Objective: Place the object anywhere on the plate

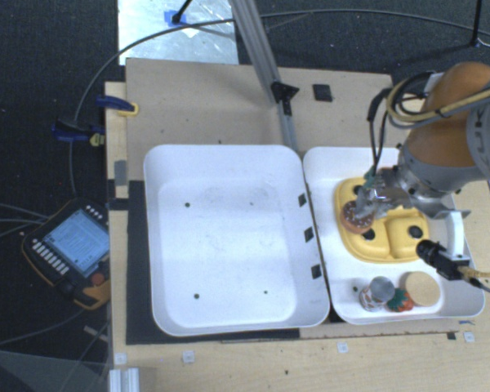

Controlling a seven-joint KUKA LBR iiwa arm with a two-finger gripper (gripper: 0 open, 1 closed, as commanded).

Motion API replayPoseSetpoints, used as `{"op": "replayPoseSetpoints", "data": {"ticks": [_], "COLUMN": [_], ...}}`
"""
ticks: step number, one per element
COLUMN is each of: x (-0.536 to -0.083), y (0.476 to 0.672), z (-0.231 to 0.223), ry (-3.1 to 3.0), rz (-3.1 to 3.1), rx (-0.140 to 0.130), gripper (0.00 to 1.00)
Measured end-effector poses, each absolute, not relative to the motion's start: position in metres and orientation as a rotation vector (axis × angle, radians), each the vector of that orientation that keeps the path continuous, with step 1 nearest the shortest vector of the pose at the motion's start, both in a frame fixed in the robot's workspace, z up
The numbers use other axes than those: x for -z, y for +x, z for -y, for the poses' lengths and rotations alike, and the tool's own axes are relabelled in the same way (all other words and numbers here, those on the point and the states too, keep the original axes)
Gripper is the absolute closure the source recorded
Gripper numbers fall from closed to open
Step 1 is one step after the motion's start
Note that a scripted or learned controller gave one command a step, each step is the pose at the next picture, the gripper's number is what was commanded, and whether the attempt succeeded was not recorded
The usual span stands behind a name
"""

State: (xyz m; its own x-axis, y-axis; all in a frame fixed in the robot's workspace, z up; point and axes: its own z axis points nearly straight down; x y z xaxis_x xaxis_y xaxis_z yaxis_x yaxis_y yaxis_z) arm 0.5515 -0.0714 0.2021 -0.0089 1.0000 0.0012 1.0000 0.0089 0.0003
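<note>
Camera view, looking down at a slant on the desk [229, 104] with its two shallow white bins side by side. The left bin [229, 300] spans the middle of the scene; the right bin [331, 243] touches it along their shared edge. My arm [453, 137], grey with an orange band above the wrist, reaches in from the right and ends over the right bin. My hand [366, 208] sits above the left part of the yellow plate [388, 239], which lies in the upper half of the right bin. Whether my hand is open or closed I cannot tell; dark and metallic shapes overlap there. A small brownish object [360, 219] lies on the plate just under my hand; whether I am gripping it is not clear. Near the front wall of the right bin lie a grey round piece [381, 287], a tan disc [421, 288] and a small red-and-green item [401, 303], close together. A handheld pendant [72, 243] rests off the desk at left.
</note>
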Motion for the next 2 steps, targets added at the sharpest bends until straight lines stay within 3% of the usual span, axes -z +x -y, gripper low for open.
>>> {"op": "replayPoseSetpoints", "data": {"ticks": [2], "x": [-0.213], "y": [0.570], "z": [-0.047], "ry": [-2.208], "rz": [2.234], "rx": [0.006], "gripper": [1.00]}}
